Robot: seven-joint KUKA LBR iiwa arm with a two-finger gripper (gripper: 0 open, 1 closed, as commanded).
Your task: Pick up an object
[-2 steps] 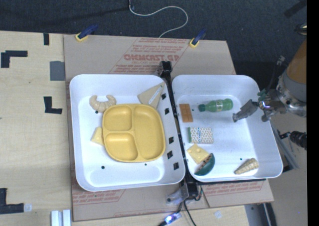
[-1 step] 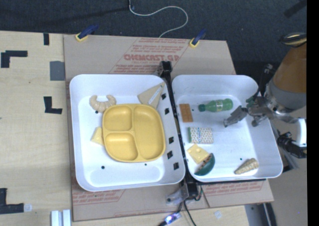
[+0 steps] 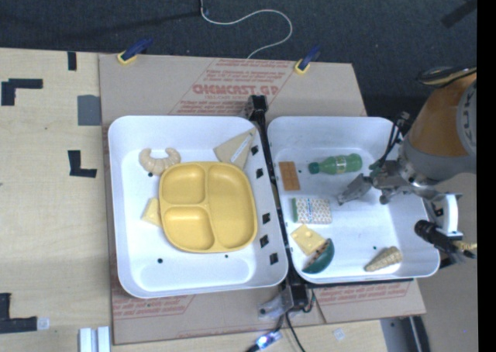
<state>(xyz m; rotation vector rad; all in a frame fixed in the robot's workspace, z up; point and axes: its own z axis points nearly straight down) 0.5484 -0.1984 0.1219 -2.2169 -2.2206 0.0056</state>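
cardboard (image 3: 232, 87) under bins, red "chemcast gp" print | hand (image 3: 370, 188) over right bin (image 3: 353, 129), fingers apart, holding nothing

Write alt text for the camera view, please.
A grey arm's gripper hangs over the right white bin, near a green bottle. The left bin holds a yellow divided plate.

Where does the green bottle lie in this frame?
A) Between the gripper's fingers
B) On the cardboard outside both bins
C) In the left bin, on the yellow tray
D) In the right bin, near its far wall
D: the green bottle lies on its side in the right bin, near the far wall.
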